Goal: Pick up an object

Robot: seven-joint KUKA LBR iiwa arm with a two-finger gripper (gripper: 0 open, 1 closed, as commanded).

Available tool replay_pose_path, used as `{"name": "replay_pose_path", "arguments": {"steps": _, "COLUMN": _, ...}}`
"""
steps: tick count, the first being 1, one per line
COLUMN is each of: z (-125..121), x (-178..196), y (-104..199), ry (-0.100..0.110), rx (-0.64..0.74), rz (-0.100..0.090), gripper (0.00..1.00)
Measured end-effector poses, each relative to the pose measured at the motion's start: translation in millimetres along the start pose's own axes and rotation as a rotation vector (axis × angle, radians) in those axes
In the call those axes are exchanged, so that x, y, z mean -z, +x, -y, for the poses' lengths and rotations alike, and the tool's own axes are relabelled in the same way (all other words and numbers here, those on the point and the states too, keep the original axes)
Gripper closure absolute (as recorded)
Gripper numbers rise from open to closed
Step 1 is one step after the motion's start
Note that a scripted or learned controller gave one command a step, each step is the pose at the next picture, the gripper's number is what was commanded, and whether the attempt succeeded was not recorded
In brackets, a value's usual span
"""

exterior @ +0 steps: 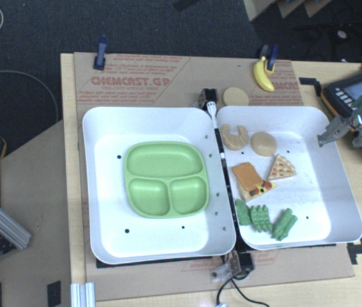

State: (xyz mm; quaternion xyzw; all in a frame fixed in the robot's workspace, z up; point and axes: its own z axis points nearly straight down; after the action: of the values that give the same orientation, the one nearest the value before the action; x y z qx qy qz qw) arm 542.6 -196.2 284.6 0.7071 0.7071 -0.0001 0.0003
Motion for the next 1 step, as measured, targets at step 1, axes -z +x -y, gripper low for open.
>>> {"name": "replay_pose_path", "arguments": {"steps": 1, "z": 35.6, "x": 185.5, "y": 15.0, "ry": -0.01, "rx": 0.002, "rz": 0.004, "gripper": 0.0}}
